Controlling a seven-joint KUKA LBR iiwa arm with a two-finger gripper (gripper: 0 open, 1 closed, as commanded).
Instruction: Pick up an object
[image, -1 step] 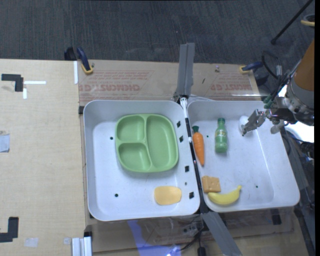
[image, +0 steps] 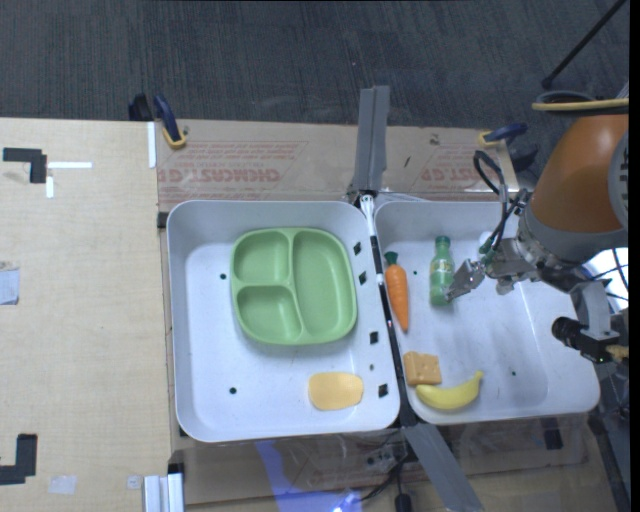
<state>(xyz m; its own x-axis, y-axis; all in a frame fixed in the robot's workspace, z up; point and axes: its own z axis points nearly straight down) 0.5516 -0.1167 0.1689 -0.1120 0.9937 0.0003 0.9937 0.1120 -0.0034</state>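
Leftmost on the bench, the left bin (image: 190, 330), white and shallow, carrying a green divided plate (image: 294, 286) in its far half, three compartments, lying flat, nearer the far wall than the near one. Closer to the near right corner of the same bin, a flat yellow-orange piece (image: 335, 391), well apart from the plate and just short of the dividing wall.

Across that wall, the right bin (image: 530, 385). Along its left wall, an orange carrot (image: 397, 291) with a green top, lying lengthwise, green end toward the far side. Just beside the carrot, toward the bin's middle, a small green bottle (image: 441, 271) with its cap pointing to the far wall. In the near left corner, a tan cracker-like square (image: 422, 369), and touching or all but touching it, a yellow banana (image: 449, 393) curved along the near wall.

Further right, the gripper (image: 464, 283) reaching in low from the right edge of the bin, tips just beside the bottle on its right side, nothing seen between the fingers; whether spread or closed, cannot tell. Behind it, the grey wrist and the orange band (image: 578, 175) over the bin's far right corner
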